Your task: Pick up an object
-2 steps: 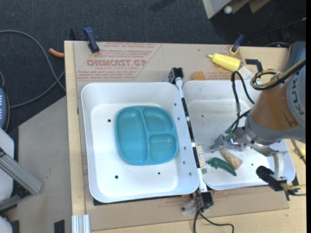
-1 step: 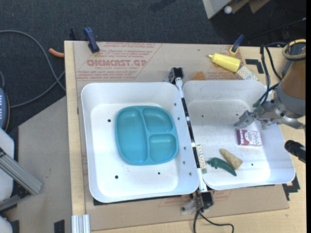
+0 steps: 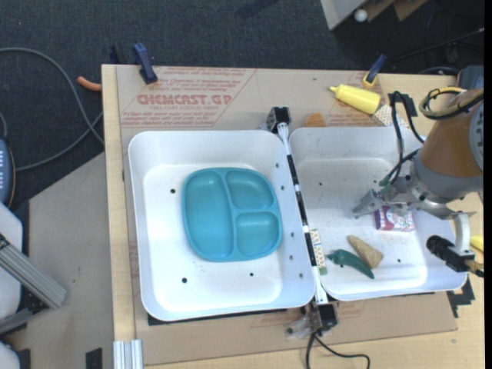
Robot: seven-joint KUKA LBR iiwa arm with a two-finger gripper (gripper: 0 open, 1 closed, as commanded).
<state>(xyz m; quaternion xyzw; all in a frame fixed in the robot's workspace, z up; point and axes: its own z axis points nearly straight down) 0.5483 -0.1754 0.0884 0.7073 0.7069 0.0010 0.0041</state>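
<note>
Holding a teal tray (image 3: 231, 223), the left bin (image 3: 154, 160) neighbours the hand (image 3: 388, 200), grip unclear.

Lab: clamped bench (image 3: 192, 98), loose cables (image 3: 46, 60)

Left bin (image 3: 154, 283) & right bin (image 3: 338, 148): smooth white plastic, slight sheen. Divided tray (image 3: 231, 214): teal plastic, smooth, semi-gloss. Bench top (image 3: 184, 94): matt brown board w/ red print, looks like cardboard or masked sheet. Yellow bottle (image 3: 356, 97): glossy plastic. Small packet (image 3: 394, 220): shiny printed wrap. Wedge (image 3: 364, 250): tan, matt, rough-looking. Green item (image 3: 350, 260): smooth, plastic-like. Arm (image 3: 453, 152): matt grey & orange casing.
</note>
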